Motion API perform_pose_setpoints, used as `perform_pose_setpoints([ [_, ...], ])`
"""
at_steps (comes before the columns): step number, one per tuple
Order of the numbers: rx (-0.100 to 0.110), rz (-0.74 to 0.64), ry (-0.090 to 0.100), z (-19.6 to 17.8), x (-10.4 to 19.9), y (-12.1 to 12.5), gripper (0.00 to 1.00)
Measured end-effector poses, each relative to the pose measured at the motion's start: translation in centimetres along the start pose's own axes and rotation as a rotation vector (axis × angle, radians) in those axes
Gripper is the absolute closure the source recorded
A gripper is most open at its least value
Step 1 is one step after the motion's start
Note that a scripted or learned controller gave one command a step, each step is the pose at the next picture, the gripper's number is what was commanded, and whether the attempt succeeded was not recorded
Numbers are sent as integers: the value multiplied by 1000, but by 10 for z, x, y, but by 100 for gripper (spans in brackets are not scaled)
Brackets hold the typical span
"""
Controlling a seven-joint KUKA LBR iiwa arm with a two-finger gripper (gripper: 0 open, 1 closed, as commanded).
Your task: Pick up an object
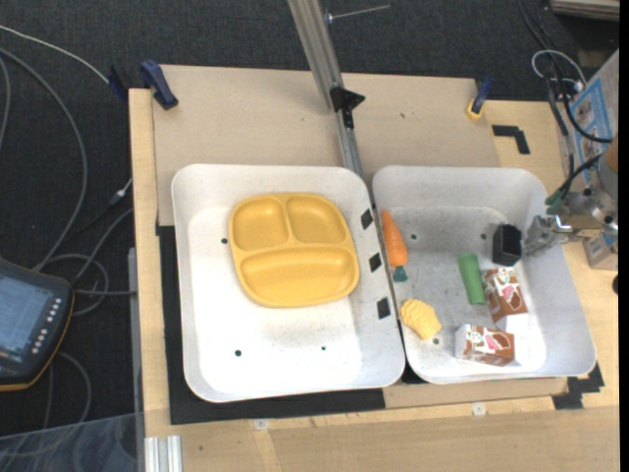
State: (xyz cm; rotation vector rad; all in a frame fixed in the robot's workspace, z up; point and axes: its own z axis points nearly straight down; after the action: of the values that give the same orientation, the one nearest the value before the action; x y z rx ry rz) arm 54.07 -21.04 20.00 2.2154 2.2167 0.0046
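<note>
Approaching appears to be the step in hand: the claw (546, 228) sits at the 3 o'clock rim of the shallow white right bin (432, 180), and its opening cannot be told. A green plastic cylinder (472, 277) lies at its 8 o'clock. The next move likely requires centring above the cylinder, then descending.

A yellow three-compartment tray (293, 249) is laid flat, hollows up, in the upper middle of the left bin (197, 362). In the right bin (442, 177) an orange carrot (394, 239) is set lengthwise against the left wall, and a yellow corn-like piece (421, 319) is found lower along that wall, towards the lower left corner. A green stick (473, 277) is laid near the middle. A brown-and-white packet (506, 294) lies just right of it, and a second such packet (488, 343) is seen below, by the bottom edge
</note>
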Motion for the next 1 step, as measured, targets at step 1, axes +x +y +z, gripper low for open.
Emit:
perform_pose_setpoints([
  [1, 0, -2, 1, -50, -1, 2, 100],
])
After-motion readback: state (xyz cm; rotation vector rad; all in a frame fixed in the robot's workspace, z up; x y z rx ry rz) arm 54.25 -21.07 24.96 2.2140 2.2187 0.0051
